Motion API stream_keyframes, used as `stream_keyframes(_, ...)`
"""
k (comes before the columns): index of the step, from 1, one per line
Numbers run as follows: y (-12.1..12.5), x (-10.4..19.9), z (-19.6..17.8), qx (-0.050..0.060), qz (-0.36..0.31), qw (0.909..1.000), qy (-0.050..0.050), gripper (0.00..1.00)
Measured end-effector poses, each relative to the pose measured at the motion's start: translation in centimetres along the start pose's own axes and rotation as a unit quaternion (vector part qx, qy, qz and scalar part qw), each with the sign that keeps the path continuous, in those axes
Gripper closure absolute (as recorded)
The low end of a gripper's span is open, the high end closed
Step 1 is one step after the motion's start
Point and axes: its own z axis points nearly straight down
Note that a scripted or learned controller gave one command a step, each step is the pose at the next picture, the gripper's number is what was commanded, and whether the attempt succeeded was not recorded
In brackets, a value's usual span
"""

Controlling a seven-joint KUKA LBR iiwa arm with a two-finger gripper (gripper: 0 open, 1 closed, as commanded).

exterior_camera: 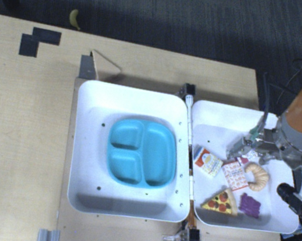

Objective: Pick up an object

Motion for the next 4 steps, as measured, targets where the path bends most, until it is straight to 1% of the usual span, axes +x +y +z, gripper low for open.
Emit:
stream_keyframes(1, -1.1, -0.6, 12.5, -0.006, 0.001, 1.0, -0.001, 0.0)
stream_keyframes(2, -1.0, -0.8, 11.4, -0.009, 0.002, 1.0, -0.003, 1.0)
stream_keyframes(3, -1.0, -0.8, 11.5, -0.009, 0.001, 1.0, -0.003, 0.0)
stream_keyframes(4, -0.9, -0.7, 10.4, -0.01, 0.001, 0.9999, -0.003, 1.0)
